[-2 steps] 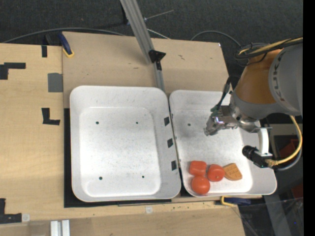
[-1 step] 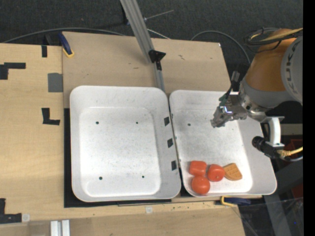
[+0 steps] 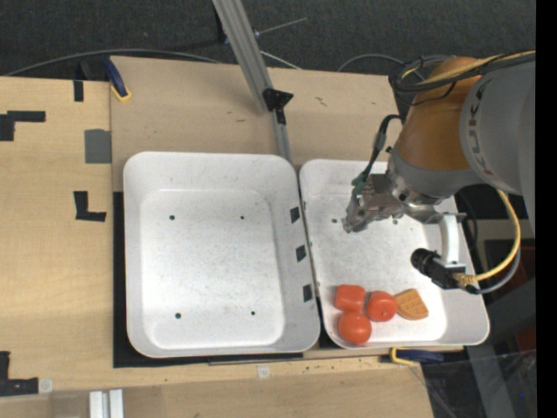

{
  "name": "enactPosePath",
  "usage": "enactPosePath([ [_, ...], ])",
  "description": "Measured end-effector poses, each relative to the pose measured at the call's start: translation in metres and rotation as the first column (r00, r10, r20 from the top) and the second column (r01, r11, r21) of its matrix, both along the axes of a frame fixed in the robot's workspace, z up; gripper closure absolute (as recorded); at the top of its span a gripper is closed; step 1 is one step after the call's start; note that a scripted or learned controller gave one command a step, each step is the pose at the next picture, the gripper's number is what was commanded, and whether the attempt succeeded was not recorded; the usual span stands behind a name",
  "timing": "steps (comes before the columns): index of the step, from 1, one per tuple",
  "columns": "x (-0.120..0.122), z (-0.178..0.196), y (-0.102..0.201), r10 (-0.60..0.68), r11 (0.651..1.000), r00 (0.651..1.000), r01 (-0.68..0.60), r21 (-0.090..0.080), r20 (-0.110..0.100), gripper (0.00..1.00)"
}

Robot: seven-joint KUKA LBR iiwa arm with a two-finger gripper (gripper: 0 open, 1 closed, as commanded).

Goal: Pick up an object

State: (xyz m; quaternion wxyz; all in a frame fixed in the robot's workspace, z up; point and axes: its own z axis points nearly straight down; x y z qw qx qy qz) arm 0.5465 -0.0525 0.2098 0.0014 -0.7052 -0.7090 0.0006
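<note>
Three red rounded objects point(image 3: 364, 310) lie close together near the front edge of the right bin point(image 3: 326, 190). An orange-tan piece point(image 3: 412, 304) lies just to their right. My gripper point(image 3: 355, 219) hangs over the middle of the right bin, well behind the red objects and apart from them. Nothing shows between its fingers. The arm's grey and orange body covers the bin's back right part.
The left bin point(image 3: 209, 251) sits beside the right one, sharing a raised middle edge. A slanted metal pole point(image 3: 248, 50) reaches in from the top toward the bins' back edge. A black cable fitting point(image 3: 435, 266) hangs from the arm over the right bin's right side.
</note>
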Motion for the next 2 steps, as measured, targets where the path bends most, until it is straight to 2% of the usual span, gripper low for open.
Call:
enactPosePath([
  [1,-0.016,0.001,0.057,0.001,1.0,1.0,-0.001,0.001,-0.001,1.0],
  [2,-0.019,-0.003,0.115,0.002,1.0,1.0,-0.002,0.001,-0.001,1.0],
])
